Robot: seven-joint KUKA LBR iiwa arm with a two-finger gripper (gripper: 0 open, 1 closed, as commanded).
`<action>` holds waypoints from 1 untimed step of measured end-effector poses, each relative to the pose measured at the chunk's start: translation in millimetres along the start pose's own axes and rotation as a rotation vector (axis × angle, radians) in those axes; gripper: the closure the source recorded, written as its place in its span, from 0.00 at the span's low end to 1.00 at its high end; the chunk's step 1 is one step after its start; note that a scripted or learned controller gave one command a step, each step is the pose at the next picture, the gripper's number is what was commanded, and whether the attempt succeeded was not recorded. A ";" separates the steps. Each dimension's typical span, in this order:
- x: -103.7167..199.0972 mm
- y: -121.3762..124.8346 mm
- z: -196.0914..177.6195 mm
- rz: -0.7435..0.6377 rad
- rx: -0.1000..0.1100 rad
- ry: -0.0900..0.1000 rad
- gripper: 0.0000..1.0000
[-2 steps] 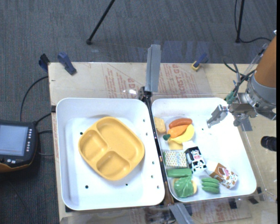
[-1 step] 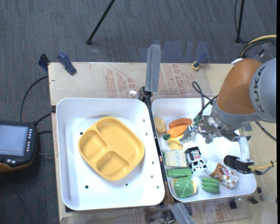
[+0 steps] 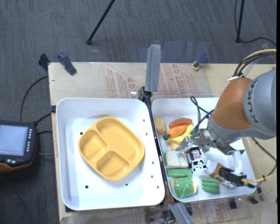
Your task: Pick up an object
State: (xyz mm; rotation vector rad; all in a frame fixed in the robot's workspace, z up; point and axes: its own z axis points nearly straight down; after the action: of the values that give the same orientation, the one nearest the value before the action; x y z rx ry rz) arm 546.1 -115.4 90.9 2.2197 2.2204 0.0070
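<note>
The right bin (image 3: 177,104) holds several toy foods: a red sausage (image 3: 180,122), an orange carrot (image 3: 176,130), a yellow piece (image 3: 174,144), a pale checkered cracker (image 3: 176,159), a black-and-white carton (image 3: 196,159), a green cucumber (image 3: 179,172), a leafy green (image 3: 184,187) and green pods (image 3: 210,185). My gripper (image 3: 192,143) is low in this bin, reaching in from the right. It sits right beside the carrot and the yellow piece, just above the carton. The wrist hides its tips.
The left bin (image 3: 65,148) holds a yellow divided plate (image 3: 111,147). A small tan piece (image 3: 160,125) lies by the right bin's left wall. A grey upright post (image 3: 153,69) stands behind the bins. A handheld pendant (image 3: 11,143) lies off the bench at left.
</note>
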 end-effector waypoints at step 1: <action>-23.1 -0.4 -120.8 -0.002 0.001 -0.003 0.00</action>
State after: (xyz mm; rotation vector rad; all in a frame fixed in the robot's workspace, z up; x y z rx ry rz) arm 545.1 -138.7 211.7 2.2170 2.2212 0.0032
